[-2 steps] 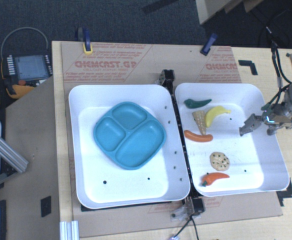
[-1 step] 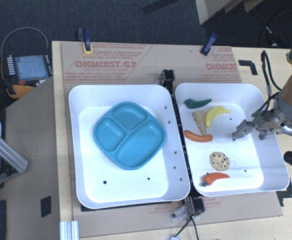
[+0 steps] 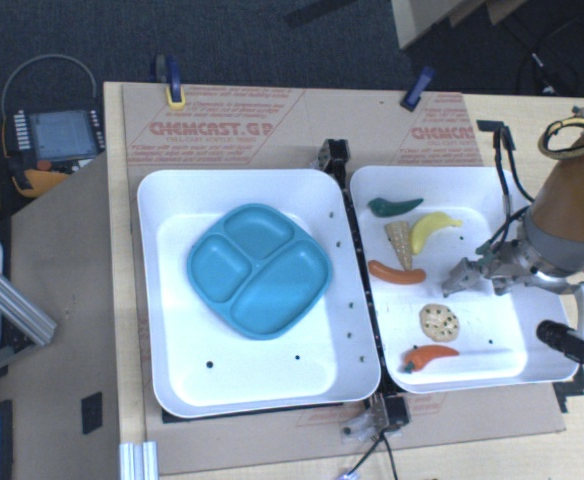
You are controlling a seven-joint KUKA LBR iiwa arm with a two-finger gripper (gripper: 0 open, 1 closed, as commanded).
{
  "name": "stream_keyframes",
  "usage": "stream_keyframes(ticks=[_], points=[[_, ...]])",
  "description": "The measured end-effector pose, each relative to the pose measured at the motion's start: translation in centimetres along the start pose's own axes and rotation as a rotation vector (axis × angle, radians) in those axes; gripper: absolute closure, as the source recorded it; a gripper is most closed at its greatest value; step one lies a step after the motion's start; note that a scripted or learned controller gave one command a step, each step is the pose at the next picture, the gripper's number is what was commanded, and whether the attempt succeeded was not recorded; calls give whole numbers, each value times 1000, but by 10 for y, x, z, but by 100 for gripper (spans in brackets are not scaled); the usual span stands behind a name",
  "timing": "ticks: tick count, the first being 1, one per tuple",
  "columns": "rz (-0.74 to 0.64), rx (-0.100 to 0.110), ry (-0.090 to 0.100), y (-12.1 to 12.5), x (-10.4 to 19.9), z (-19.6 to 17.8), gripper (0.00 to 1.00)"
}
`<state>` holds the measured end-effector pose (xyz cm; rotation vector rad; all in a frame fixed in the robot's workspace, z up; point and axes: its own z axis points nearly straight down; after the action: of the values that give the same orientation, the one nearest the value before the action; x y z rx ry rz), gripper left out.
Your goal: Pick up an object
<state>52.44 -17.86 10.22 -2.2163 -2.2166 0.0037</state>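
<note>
**Approach Under Way, Nothing Gripped Yet**

Step in hand, by the look of it: the reach towards a pick, not the pick itself. Gripper (image 3: 459,276) low over the middle of the right bin (image 3: 477,353), pointing towards the bin's left side, with nothing visibly between its tips. Open or closed: cannot tell, the grey tip blurring into one dark wedge from this angle.

Candidates all in the right bin:
- orange sausage-shaped toy (image 3: 396,274), just left of the gripper and nearest to it, apart from it
- round cookie (image 3: 439,320), just below the gripper
- red pepper (image 3: 430,357), near the front wall
- wafer cone (image 3: 400,241), yellow banana (image 3: 434,228) and green pepper (image 3: 395,206), clustered towards the back, the cone touching or overlapping the banana

Next move, as a judgement: settle on one target, most likely the sausage toy or the cookie, centre over it, drop to the bin floor and close across the narrow side. Risk of nudging the cone when going for the sausage toy, given the small gap between them.

Hard to make out: height of the tip above the floor, possibly touching, possibly hovering. Arm cut off at the right edge, wrist partly hidden by cables. Blue divided plate (image 3: 260,270) alone in the left bin (image 3: 242,368), well apart from the action.
</note>
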Motion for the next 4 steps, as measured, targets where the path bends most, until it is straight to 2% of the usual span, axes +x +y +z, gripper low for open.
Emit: stream_keyframes(ticks=[1,3,4], points=[[1,-8,-4,1,-1,-14,100],[0,-15,-8,1,-16,-129,100],[-1,-11,-6,2,-17,-145,100]])
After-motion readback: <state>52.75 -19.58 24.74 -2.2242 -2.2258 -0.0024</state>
